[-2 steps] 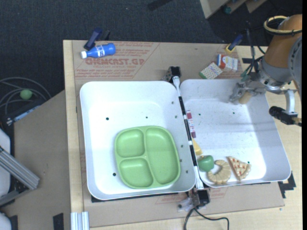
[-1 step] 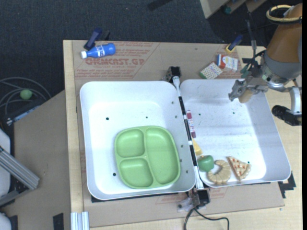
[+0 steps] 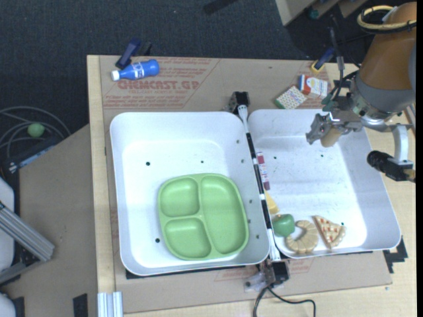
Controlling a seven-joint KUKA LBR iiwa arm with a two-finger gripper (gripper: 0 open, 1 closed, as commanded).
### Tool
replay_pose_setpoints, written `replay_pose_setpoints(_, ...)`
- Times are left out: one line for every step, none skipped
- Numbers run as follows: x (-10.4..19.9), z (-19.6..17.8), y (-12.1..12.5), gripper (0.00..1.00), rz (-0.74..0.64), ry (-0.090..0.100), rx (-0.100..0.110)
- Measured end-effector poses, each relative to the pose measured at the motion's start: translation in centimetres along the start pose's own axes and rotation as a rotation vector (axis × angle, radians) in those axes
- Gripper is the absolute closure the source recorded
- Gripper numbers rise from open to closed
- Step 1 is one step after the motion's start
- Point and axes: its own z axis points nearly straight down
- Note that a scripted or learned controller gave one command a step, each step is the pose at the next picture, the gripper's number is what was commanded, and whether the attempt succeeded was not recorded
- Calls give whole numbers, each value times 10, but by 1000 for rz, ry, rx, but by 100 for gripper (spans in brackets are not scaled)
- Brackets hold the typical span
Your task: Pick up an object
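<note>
- Arm (image 3: pixel 390 65): enters from the right, wrist angled down over the right bin's (image 3: pixel 357 197) far end.
- Gripper (image 3: pixel 322 132): just above the bin floor; finger spread cannot be told; nothing seen in it.
- Objects: green piece (image 3: pixel 283 225), croissant (image 3: pixel 303 237) and pizza slice (image 3: pixel 328 230) at the near edge, well apart from the gripper.
- Left bin (image 3: pixel 139 150): green divided plate (image 3: pixel 201 215).

Right bin (image 3: pixel 370 197), 6 o'clock edge: three small toy foods in a row. Green round piece (image 3: pixel 283 225), apple-like, at the left end by the divider, a bit of yellow touching its 11 o'clock side. Tan curled pastry (image 3: pixel 303 237), croissant-like, lying flat just at its 4 o'clock. Pizza wedge (image 3: pixel 328 230), orange with a pale crust, flat, at 3 o'clock of the pastry. Left bin (image 3: pixel 132 170): light green plate (image 3: pixel 201 215) with three compartments, flat, toward 5 o'clock.
</note>
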Motion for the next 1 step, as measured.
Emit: replay_pose_setpoints(46,2,16,100,0,-1,-2)
